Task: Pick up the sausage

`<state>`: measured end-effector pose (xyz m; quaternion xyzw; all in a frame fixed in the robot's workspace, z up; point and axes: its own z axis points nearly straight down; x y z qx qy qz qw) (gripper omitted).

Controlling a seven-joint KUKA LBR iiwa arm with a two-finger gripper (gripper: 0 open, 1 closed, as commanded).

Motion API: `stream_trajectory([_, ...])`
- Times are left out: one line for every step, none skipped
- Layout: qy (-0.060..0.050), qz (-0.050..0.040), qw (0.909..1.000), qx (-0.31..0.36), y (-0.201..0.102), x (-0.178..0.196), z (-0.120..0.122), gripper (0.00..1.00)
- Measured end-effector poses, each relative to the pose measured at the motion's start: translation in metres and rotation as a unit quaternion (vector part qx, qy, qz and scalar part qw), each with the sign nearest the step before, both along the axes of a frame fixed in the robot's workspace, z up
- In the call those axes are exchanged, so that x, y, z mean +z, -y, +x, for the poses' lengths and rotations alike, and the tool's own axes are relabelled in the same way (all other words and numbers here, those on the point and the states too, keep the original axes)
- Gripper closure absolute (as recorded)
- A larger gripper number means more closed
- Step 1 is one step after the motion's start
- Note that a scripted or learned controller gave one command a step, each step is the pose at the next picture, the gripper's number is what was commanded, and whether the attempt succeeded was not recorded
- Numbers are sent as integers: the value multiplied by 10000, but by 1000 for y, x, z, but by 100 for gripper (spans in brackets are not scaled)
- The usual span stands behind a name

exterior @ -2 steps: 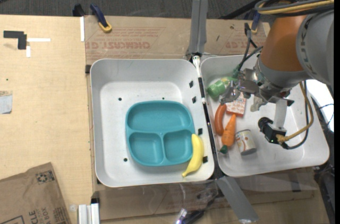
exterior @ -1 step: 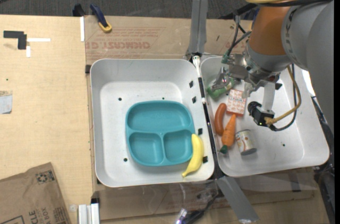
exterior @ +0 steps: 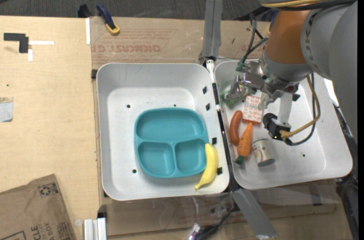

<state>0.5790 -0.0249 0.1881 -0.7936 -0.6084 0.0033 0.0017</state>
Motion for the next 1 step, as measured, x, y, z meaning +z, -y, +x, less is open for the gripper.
stream_trajectory([0,-3,9999,-101,0,0,-13,0])
